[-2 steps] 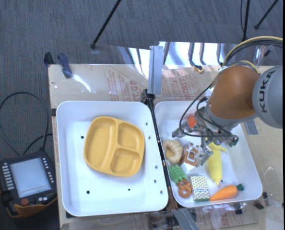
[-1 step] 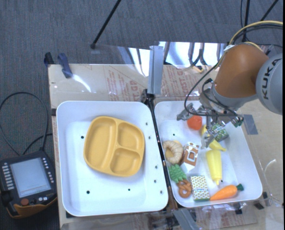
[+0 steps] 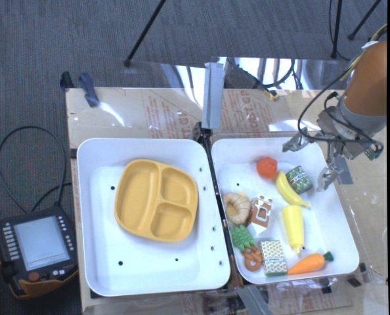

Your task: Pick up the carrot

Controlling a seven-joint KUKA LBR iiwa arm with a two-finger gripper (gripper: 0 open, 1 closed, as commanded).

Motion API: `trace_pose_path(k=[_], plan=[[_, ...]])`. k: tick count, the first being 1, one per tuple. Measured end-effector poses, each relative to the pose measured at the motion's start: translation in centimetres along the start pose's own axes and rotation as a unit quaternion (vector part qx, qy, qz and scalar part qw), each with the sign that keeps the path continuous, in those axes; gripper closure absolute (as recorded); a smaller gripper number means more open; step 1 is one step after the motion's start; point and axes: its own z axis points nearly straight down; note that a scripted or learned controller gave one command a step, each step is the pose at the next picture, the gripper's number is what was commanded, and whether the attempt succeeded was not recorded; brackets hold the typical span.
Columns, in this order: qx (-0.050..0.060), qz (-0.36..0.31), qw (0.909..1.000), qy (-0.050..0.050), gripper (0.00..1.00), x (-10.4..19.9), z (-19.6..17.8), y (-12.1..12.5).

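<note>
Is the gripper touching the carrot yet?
Apart. The camera view shows the gripper at the right bin's far right edge, while the carrot lies at the near edge, with bare white bin floor between them.

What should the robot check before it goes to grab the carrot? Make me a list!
1. Carrot in view, in the right bin, near its front edge: ok.
2. Carrot's top uncovered: ok.
3. Room around it: not ok; the small box touches or nearly touches its tip, and the yellow bottle sits just above.
4. Gripper over the carrot: not ok; it hangs near the bin's far right side.
5. Fingers open: cannot tell.
</note>
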Motion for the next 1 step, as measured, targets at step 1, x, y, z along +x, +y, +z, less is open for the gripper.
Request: trace_pose_path(k=[1], plan=[[0.001,-0.034,0.9994,-0.002,0.00,0.92,-14.11,0.90]])
